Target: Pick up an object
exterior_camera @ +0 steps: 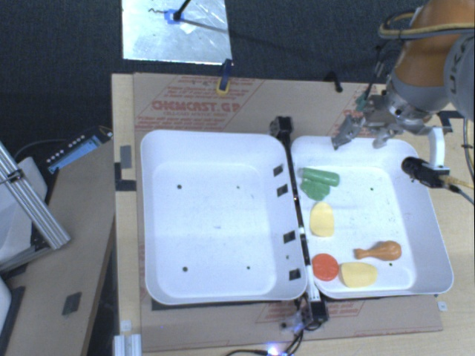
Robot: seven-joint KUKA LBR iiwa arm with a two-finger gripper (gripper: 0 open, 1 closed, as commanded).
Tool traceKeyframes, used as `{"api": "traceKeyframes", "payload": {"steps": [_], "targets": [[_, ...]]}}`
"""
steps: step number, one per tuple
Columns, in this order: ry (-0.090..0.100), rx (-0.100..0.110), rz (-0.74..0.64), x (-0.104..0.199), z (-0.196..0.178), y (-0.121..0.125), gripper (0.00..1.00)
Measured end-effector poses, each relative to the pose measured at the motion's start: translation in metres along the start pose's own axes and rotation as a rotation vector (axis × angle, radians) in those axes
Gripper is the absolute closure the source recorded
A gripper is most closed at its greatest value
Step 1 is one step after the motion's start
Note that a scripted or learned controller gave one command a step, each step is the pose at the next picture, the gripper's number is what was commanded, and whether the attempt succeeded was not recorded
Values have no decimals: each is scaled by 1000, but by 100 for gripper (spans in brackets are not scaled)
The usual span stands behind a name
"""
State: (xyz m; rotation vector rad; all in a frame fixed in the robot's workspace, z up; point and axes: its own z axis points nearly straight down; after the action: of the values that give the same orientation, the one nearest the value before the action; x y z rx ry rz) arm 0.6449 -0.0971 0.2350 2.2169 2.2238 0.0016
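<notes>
Right bin's [423,221] brown drumstick [380,251]

Even, bright overhead light is washing the two white bins [215,221], which are glaring almost to pure white and losing surface detail; behind them a foil sheet [177,21] is shining in patchy silver reflections; beyond it the dark backdrop is swallowing light; shadows around the bins are staying faint and soft-edged; the whole view is looking slightly grainy and soft; to the bins' right, the arm's orange band [438,32] is appearing mildly blurred.
</notes>
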Motion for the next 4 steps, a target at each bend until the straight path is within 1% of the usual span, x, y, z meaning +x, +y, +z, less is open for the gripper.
{"api": "traceKeyframes", "payload": {"steps": [1,2,3,4], "targets": [[0,-4,-3,0,-12,1,100],[-3,-17,-2,-1,-141,16,100],[4,-12,-12,104,-228,18,100],[5,-10,-12,211,-306,24,100]]}}
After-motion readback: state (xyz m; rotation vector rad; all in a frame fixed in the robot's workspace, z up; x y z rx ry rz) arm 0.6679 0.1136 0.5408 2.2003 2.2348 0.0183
